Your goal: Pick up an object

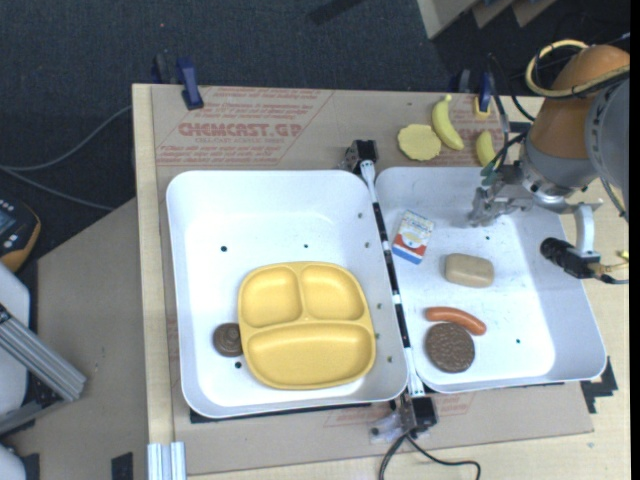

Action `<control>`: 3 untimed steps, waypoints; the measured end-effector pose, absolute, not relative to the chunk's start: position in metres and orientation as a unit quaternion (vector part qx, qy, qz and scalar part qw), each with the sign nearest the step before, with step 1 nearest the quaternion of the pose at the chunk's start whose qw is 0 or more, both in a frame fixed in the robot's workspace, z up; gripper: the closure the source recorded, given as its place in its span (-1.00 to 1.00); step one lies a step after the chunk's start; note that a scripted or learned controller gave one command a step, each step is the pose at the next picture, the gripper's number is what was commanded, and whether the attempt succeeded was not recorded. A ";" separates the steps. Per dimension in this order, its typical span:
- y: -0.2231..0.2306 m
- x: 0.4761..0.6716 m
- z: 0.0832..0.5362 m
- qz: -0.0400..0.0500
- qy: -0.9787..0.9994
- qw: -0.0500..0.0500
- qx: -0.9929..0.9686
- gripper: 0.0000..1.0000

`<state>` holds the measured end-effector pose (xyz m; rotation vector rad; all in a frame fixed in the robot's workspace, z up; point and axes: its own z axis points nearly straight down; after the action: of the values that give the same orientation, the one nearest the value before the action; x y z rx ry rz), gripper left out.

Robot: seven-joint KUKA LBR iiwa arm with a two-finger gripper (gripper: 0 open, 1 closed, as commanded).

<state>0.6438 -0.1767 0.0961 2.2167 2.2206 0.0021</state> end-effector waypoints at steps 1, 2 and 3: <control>-0.177 0.643 0.095 0.000 0.708 0.001 0.706 -1.00; -0.132 0.596 0.084 -0.001 0.708 -0.004 0.706 -1.00; -0.150 0.590 0.085 -0.001 0.706 -0.001 0.708 -1.00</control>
<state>0.5896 -0.1499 0.0847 2.2250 2.2209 -0.0024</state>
